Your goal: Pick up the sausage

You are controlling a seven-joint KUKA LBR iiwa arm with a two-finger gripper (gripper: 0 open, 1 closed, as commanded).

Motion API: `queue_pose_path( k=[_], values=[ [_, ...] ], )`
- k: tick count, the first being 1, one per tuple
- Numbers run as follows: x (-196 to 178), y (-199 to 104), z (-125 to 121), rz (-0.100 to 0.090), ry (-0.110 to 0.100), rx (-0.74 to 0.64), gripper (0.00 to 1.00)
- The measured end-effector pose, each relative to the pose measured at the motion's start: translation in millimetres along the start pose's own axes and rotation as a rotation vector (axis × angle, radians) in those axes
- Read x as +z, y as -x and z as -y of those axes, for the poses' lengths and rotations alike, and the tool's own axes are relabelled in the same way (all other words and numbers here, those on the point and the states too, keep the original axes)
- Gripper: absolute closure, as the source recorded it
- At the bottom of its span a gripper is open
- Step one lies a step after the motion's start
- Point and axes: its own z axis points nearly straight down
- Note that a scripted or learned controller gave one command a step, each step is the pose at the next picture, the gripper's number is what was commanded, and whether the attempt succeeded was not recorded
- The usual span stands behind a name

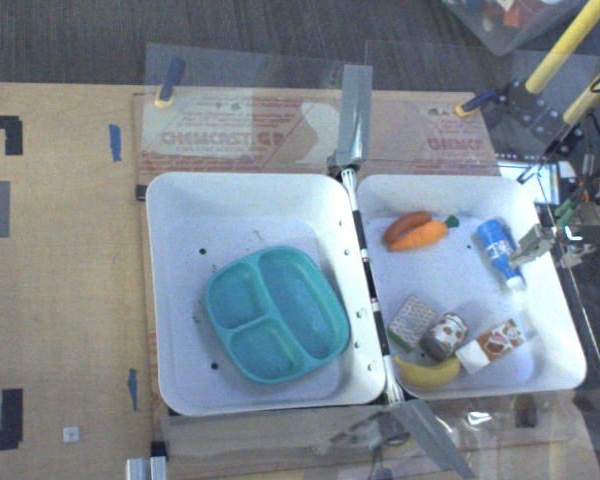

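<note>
From the camera view, my end effector hung at the right bin's right rim, just beside the blue bottle; I could not tell whether it was spread or pressed together. The sausage lay near that bin's back left corner, touching the carrot. A teal plate sat in the left bin.

The gripper sits at the right bin's far edge among wires and blurred metal, too small and smeared to read how its fingers stand. The banana is partly covered by the small can and the white block resting against it. The printing on the blue bottle and the giraffe-patterned piece is too blurred to make out
</note>
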Motion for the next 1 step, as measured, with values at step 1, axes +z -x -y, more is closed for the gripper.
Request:
queue_pose_path(
  k=[1],
  values=[
    [-10.4,0.7,-0.9,0.002,0.003,-0.001,1.0]
  ],
)
